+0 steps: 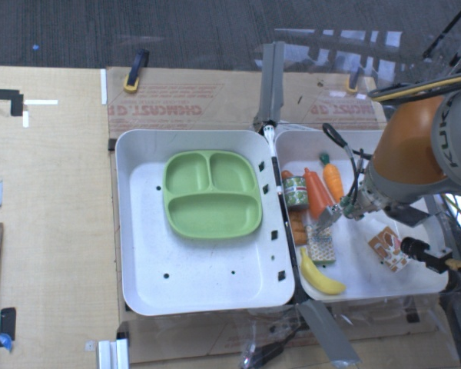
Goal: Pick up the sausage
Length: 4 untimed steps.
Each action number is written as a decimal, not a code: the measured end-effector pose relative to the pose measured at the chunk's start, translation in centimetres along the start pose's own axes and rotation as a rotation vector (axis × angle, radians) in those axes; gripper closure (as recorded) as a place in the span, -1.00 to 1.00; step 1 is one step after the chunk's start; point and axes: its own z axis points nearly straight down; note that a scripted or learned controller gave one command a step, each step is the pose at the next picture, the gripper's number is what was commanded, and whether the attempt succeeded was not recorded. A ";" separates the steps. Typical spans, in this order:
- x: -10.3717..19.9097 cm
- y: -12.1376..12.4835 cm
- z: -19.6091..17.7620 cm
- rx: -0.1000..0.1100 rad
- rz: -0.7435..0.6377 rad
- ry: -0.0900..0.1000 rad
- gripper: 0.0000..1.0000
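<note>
Left bin (pixel 138 229): holds a green divided plate (pixel 212 194).
Right bin (pixel 415 279): holds toy food along its left side.
Sausage (pixel 316 193): reddish, beside an orange carrot (pixel 333 180) and a can (pixel 296 191).
Banana (pixel 320 277): near front edge.
Claw (pixel 326 217): low over the sausage's lower end; grip cannot be made out.

fixed overhead camera, slanted down, both white bins (pixel 123 229) in frame

You see a grey arm (pixel 446 141) with a broad orange band (pixel 411 141), black lettering, and thin black cables near the wrist.
</note>
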 end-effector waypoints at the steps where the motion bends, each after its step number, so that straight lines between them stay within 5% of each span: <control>1: 3.4 0.1 -8.6 0.000 0.406 -0.001 -1.00; 2: 6.3 -2.7 -8.5 0.002 0.409 0.000 -1.00; 3: -0.8 0.1 1.5 0.003 0.956 -0.001 -1.00; 4: -0.8 0.0 0.7 0.009 0.954 -0.003 1.00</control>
